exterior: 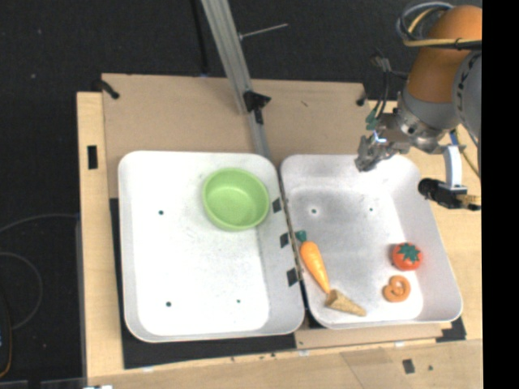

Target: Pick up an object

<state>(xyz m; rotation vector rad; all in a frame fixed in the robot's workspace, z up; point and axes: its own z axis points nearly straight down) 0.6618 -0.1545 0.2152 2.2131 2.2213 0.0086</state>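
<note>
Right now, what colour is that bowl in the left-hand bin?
Light green. The bowl shows plainly in the camera view, near the far right corner of its bin.

Floor: dark, nearly black, speckled surface (49, 31) filling the upper and left parts of the frame.
Bench: light tan board (174, 116) across the centre, its edges square to the frame, with small black marks near its corners.
Underlay: a black mat (203, 348) showing along the lower edge of the bench's middle area.
Pole: a grey metal bar (227, 47) slanting from the top centre down toward the middle of the bench, with a dark clamp partway along.
Cable: a thin dark loop (20, 250) lying on the floor at the left edge.
Light: even and diffuse, with soft, faint shadows.
</note>
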